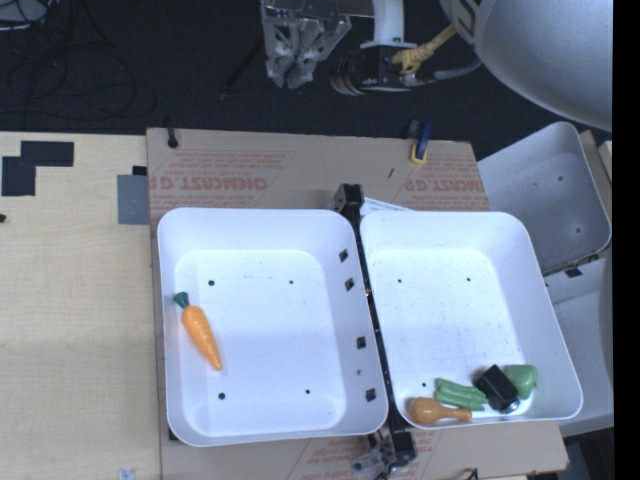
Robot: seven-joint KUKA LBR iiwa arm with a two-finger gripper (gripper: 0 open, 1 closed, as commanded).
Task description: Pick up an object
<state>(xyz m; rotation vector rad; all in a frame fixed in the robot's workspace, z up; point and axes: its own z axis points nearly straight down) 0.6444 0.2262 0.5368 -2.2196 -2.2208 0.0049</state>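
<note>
An orange toy carrot (201, 336) with a green top lies near the left wall of the left bin (250, 236). In the front right corner of the right bin (440, 236) lie a green pod (460, 394), a small black block (497, 388), a green rounded piece (523, 376) and an orange-yellow gourd (437, 411), all close together. My gripper (297, 46) hangs high at the top of the view, beyond the far edge of the bench and far from both bins. Nothing shows in it.
The bins sit on a cardboard sheet (300, 173) with a black clip (348, 200) at their far joint. A blue and yellow clamp (420, 143) stands on the cardboard's far edge. The arm's large grey body (545, 33) fills the upper right. Cables lie at the upper left.
</note>
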